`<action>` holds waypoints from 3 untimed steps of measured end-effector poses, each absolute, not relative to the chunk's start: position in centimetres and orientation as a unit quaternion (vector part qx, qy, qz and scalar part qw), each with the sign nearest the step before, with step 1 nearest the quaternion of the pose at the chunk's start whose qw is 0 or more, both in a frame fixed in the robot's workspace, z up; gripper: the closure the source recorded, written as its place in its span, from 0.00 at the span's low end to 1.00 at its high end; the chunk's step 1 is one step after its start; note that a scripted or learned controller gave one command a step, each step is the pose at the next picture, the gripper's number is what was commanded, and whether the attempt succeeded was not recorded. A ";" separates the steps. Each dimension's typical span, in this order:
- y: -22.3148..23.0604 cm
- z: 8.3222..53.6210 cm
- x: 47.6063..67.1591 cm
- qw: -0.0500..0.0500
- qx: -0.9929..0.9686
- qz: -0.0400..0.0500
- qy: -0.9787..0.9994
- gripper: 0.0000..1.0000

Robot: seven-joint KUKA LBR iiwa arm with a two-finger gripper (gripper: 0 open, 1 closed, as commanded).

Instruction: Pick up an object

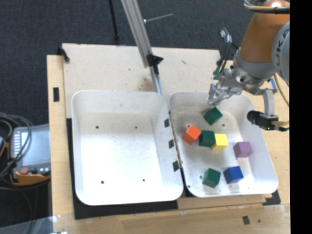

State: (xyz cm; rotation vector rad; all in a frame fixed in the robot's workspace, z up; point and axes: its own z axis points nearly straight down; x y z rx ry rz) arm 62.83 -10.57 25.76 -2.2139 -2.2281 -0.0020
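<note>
My gripper (pixel 213 100) hangs over the back of the right bin (pixel 189 101), pointing down. Just below its tip is a green cube (pixel 212 116), turned at an angle; I cannot tell whether the gripper touches it or grips it. Further forward in the same bin lie an orange cube (pixel 191 133), a dark green cube (pixel 207 138) and a yellow cube (pixel 220 141), packed close together. A purple cube (pixel 242 149) sits to their right. A blue cube (pixel 233 174) and another green cube (pixel 211 177) lie near the front wall.
The left bin (pixel 122 145) stands beside the right one, sharing a middle wall. A slanted metal post (pixel 139 28) rises from behind the bins. A black fitting (pixel 263 120) on the arm hangs over the right bin's right rim.
</note>
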 end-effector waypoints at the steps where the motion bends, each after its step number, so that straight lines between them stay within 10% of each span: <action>1: -4.8 25.3 64.0 -0.001 -0.705 -0.001 -0.710 1.00; 3: 6.4 23.5 63.9 0.000 -0.704 -0.001 -0.710 1.00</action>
